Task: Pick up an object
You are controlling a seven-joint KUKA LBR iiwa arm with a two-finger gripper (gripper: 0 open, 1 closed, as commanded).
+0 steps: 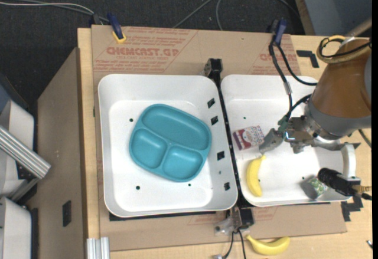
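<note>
With the end effector (273, 141) low in the right bin (269, 84), its finger state not to be told, the small packet (248, 136) just beside it could be pushed away instead of gripped; counted are two bananas (254, 176), one blue tray (169, 142), one packet, two bins.

The KUKA arm (345, 89) shows a broad orange band above a grey wrist section. A black cable (282, 69) runs along it toward the gripper (273, 141), a cluster of grey metal parts. Pale looped cabling (331, 46) sits atop the orange band.
</note>
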